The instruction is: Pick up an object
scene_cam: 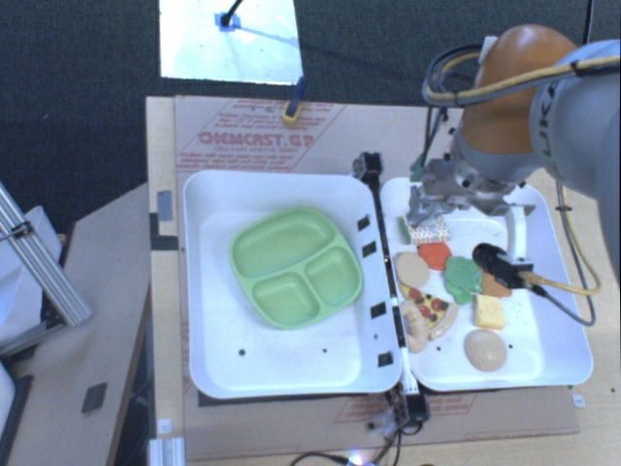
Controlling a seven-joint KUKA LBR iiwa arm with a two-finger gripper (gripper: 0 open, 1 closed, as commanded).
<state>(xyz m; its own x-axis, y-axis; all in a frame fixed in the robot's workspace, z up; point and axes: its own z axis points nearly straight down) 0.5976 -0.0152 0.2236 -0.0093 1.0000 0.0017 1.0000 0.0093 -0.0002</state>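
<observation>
Hovering gripper above checkered wafer (white, red-dotted).

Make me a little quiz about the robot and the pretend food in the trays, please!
1. True or false: the green plate lies in the left bin.
2. Which toy lies nearest the front rim of the right bin? A) the pizza slice B) the pale round bun C) the green leafy piece
3. Fill in: the gripper hangs over the ____ end of the right bin, just above the checkered wafer.

Key: 1 true; 2 B; 3 far
</observation>
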